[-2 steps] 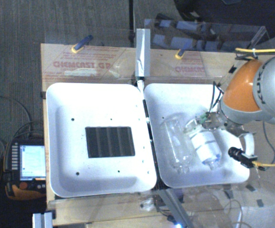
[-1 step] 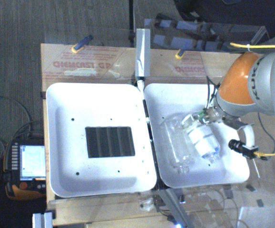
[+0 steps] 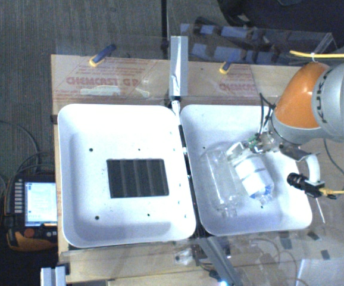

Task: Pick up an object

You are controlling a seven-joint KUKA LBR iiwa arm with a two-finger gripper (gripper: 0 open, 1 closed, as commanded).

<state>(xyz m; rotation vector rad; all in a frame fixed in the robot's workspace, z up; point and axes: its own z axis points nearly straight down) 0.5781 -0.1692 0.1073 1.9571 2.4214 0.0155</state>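
While the arm point(image 3: 315, 103) leans in over the right bin point(image 3: 199, 177), its gripper point(image 3: 256, 145) sits low among the bin's contents, and whether it is open or closed cannot be told: clear plastic and the wrist hardware blur together at that spot. Nearest candidate for the pick: a white bottle with a blue patch point(image 3: 254, 180), lying on its side just below the gripper tip, apparently touching or nearly so. Long axis of the bottle runs on a slant, from up by the gripper down toward the bin's lower right wall. Beside it, further from the arm, lies a clear plastic package point(image 3: 221, 180), hard to outline against the white floor; its long axis looks roughly parallel to the bottle's, and it reaches up toward the gripper at its upper end. Nothing can be seen held. Judgement: the try is at the descent or closing stage, lift not yet made. The coming move turns on the bottle lying below and slightly arm-side of the tip, so a grasp would need to close across its short width near the upper end. Risk: round body may roll or squirt out; clear package could be caught instead. Left bin point(image 3: 77, 207) holds a dark ribbed tray point(image 3: 137, 177), well apart from the gripper.
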